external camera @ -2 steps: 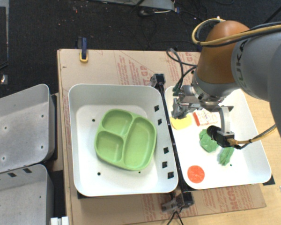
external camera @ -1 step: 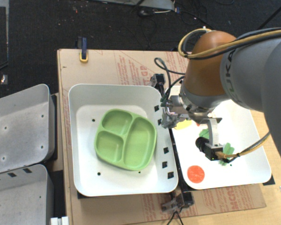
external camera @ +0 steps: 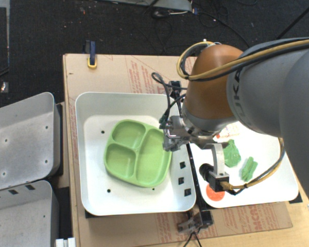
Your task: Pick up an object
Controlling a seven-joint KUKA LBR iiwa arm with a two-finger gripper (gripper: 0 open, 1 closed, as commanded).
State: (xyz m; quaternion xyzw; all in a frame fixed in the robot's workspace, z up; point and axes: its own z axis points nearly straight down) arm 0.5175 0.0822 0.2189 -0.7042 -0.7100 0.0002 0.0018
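Because my wrist hangs low over the inner wall between the two bins, my gripper (external camera: 171, 138) sits at the right rim of the green divided plate (external camera: 138, 157), which lies flat in the left bin (external camera: 92, 112). Whether it is open or closed, I cannot tell; nothing is visibly held. In the right bin (external camera: 283, 189) rest two green pieces (external camera: 232, 153) and an orange item (external camera: 214, 192), partly screened by my arm. Judged target: the plate's rim, its only graspable edge.
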